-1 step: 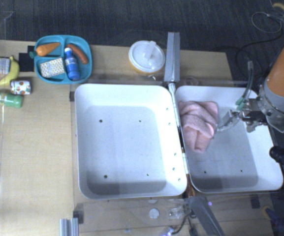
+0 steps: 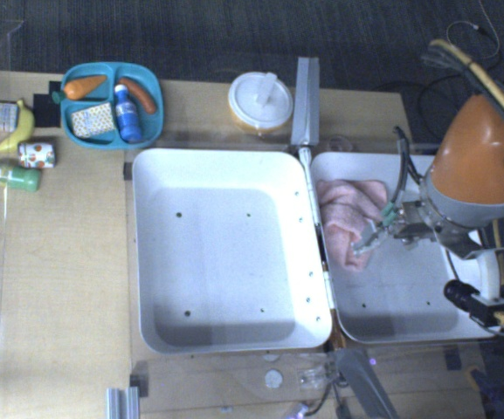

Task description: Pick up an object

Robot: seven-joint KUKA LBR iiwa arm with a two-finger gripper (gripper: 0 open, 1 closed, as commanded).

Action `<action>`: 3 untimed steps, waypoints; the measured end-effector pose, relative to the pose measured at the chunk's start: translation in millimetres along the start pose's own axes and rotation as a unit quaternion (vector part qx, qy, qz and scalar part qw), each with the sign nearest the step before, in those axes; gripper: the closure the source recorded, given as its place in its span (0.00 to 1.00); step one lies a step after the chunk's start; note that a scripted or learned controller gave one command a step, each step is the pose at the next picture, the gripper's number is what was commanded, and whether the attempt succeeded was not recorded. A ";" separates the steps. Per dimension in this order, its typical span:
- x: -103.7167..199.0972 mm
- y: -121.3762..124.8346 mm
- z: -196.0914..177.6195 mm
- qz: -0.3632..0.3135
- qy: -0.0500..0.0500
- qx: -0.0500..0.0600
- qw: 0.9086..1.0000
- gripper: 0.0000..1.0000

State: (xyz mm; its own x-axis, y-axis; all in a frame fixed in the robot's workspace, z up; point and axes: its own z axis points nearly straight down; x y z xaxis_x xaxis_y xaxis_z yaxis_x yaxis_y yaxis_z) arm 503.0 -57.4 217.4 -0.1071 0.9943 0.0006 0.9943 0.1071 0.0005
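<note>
One candidate object: pink cloth (image 2: 349,219), crumpled, lying in the right bin (image 2: 409,317) against its left wall, upper half.
Left bin (image 2: 225,251): white, floor bare.
Step in hand: closing in on the cloth for a pinch; judged early, nothing lifted yet.
Gripper (image 2: 369,238): at the cloth's right edge, low over the bin floor, reaching in from the right.
Finger state: cannot tell. The tips are thin and blur into the folds, so spread or closed is unreadable.
Contact: tips appear to touch or sit just beside the lower right fold; no cloth visibly between them.
Doing it well: aim at a raised fold, not flat fabric; go deep enough to catch the fabric without scraping the floor; lift straight up, clear of the wall between the bins.
Risk: thin pinch, cloth slips free on lift.
</note>
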 end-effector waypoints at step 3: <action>-41.1 77.5 114.9 -0.014 -0.002 -0.010 1.000 1.00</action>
State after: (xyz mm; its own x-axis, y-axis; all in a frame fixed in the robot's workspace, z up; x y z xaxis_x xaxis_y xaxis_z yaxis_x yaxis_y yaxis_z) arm 584.6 -89.9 102.5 -0.1351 0.9908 -0.0034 0.9906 0.1352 0.0208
